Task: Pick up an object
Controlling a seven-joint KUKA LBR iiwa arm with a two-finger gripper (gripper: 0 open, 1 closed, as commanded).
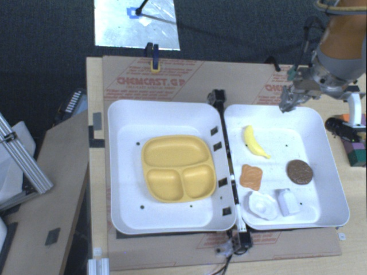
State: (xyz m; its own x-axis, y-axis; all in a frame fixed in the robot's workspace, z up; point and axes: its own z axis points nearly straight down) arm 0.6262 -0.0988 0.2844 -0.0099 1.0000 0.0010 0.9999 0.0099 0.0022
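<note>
Yellow is drawing me first: the toy banana is lying in the right bin, toward its far left part, and I am judging it the easiest thing to take. It is looking light, stiff and a little slick, so I am planning to close across its narrow middle, square to the curve, not along its length. Nearer the front a tan waffle, a brown cookie and two small white pieces are sitting apart from one another; the flat ones are likely going to be harder to get under.

My claw is hanging over the far rim of that bin, well apart from the banana and carrying nothing; how wide it is spread I cannot tell.

In the left bin a yellow divided plate is resting. Both bins are sitting on a cardboard sheet covering the worktop, with dark carpet lying beyond.
</note>
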